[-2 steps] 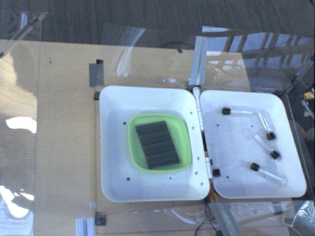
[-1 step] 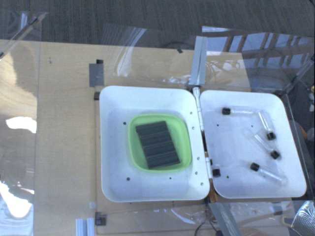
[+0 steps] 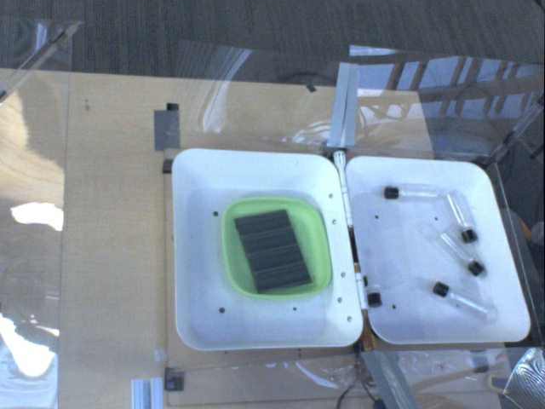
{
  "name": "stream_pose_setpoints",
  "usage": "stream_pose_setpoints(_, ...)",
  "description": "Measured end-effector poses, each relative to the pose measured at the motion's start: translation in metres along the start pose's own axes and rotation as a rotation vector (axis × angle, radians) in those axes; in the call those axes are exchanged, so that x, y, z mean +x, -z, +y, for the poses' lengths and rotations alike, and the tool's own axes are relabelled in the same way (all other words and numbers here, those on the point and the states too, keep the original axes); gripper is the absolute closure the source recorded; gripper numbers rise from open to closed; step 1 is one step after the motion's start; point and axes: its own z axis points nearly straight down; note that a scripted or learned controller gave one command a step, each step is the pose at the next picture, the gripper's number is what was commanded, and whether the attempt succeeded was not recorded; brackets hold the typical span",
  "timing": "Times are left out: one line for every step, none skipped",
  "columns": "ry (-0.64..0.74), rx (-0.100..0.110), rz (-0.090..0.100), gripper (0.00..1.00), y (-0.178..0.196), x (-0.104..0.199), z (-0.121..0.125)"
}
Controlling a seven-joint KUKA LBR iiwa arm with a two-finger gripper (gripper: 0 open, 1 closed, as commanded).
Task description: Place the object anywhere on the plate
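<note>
Green plate point(image 3: 232, 254), dark ribbed block point(image 3: 272, 250)

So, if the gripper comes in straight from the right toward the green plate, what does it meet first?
Probably the capped tubes in the right bin, if it travels low; height is unclear.

Dark block point(image 3: 272, 251) covers the green plate point(image 3: 234, 228) — its rim stays bare.
</note>
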Motion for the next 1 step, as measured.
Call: stream_pose_setpoints(0.001, 0.001, -0.002, 0.0, -0.0004, 0.0, -0.0003)
